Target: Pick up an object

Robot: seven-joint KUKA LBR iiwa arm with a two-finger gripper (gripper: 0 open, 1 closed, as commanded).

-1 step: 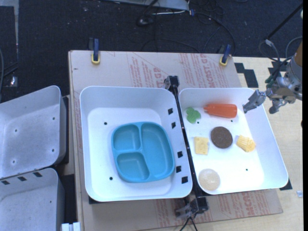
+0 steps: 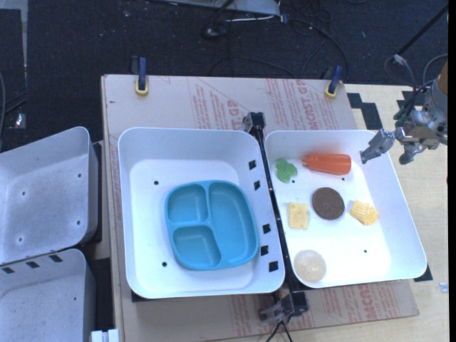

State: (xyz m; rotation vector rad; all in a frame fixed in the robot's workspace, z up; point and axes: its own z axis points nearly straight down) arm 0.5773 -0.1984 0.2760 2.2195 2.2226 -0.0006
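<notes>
- ok so the gripper sits over the right bin's far right corner, basically right above the rim, hanging off the grey arm that pokes in from the right side
- its two fingers are spread apart and there's nothing between them, so it's got hold of zilch
- all the pickable stuff is in the right bin: an orange carrot lying sideways near the far edge, closest thing to the gripper but clearly apart from it
- a little green piece just left of the carrot, up by the far left corner of that bin
- a brown round disc roughly in the middle of the bin floor
- a pale yellow cheese-looking wedge just left of the disc, near the left wall
- a yellow corn chunk just right of the disc, toward the right edge
- a cream round thing down by the near left corner, can't really tell what it is
- left bin holds a blue divided tray with three compartments, sitting about centre, slightly toward the near edge
- both bins rest side by side on a cardboard-covered bench, with yellow clamps at its far edge
</notes>
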